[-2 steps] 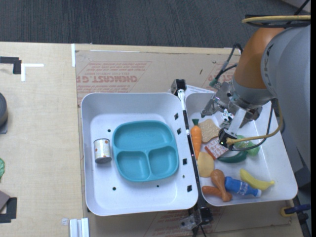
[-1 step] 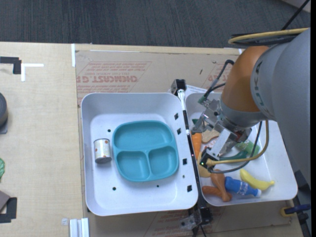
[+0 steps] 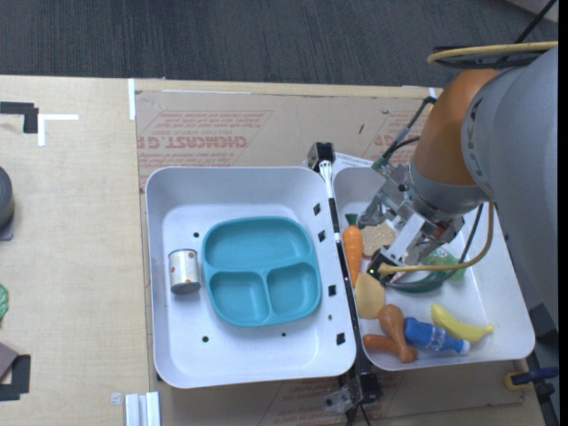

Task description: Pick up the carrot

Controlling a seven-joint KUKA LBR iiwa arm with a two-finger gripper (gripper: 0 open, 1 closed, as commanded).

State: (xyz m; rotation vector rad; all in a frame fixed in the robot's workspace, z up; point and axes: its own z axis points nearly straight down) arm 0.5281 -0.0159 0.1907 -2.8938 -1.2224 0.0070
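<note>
Down at the front rim of the right bin (image 3: 515,309), a brown drumstick (image 3: 392,335), a blue bottle (image 3: 435,336) and a banana (image 3: 461,324) are crowding together. The carrot (image 3: 353,251) is lying tight along that bin's left wall, long axis running front to back, fatter end looking like the far one. So there's basically no room on the wall side. A yellowish lump (image 3: 369,296) is sitting right at its near tip, and a tan cracker (image 3: 380,237) is lying just beside it. The pincer (image 3: 399,233) is hanging near the carrot's right side, and I can't tell if it's wide or narrow. The left bin (image 3: 169,193) is holding a teal plate (image 3: 262,271) and a small can (image 3: 184,271), leaving open floor along its edges.
</note>
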